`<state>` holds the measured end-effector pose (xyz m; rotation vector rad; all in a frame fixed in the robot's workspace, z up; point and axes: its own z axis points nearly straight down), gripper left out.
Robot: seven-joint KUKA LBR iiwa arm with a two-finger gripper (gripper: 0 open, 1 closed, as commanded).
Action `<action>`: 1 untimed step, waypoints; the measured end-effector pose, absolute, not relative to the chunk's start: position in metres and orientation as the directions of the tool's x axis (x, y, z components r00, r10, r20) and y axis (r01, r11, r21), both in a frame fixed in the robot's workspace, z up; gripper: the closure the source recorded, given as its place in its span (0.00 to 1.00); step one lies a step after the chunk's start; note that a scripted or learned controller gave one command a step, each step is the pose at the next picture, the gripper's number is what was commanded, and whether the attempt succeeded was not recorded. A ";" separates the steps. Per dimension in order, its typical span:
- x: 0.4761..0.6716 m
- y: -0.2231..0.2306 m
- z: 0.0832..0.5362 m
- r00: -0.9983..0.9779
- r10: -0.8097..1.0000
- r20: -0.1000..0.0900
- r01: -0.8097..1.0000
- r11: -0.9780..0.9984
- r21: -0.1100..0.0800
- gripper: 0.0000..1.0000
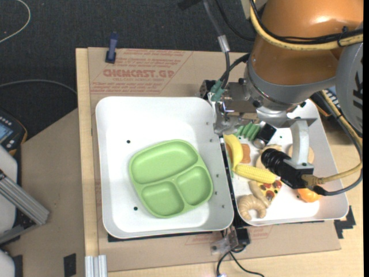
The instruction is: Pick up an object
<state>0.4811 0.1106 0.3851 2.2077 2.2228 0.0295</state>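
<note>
Camera view, right bin (pixel 331 206): toy corn cob (pixel 253 173) lying beside banana (pixel 233 148) and pale croissant-shaped piece (pixel 251 205), all judged light, stiff, slick plastic, best pinched across the narrow middle. Left bin (pixel 109 154): green divided plate (pixel 170 178), alone. Gripper (pixel 271 134) low over right bin, mostly masked by wrist; open or closed not discernible, several small items behind it unidentifiable.
</note>
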 end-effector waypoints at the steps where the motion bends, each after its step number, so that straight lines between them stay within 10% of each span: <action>1: 0.479 0.101 0.377 0.002 1.000 0.000 1.000 -0.002 0.000 1.00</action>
